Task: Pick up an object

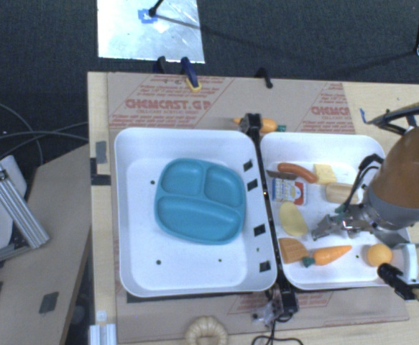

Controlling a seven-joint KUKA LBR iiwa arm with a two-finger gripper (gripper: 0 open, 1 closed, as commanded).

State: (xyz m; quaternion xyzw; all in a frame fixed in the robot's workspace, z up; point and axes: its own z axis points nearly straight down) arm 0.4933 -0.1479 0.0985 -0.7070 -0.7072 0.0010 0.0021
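Observation:
The right bin (381, 146) holds several toy foods. A red sausage (296, 172), a pale yellow block (325, 173) and a small printed carton (289, 190) lie near its far left. A beige roll (338, 192) lies mid-bin. Nearer the front lie a yellow oval piece (293, 219), an orange-brown wedge (292, 249), a carrot (330, 254) and an orange ball (378, 254). My gripper (327, 226) is low in this bin, just right of the yellow oval piece and above the carrot. Nothing visible is held in it.
A blue divided plate (199, 199) lies in the left bin (134, 192). A black-clipped divider (261, 192) separates the bins. The arm's grey and orange body (403, 185) covers the right bin's right side. A small orange item (267, 126) sits behind the bins.

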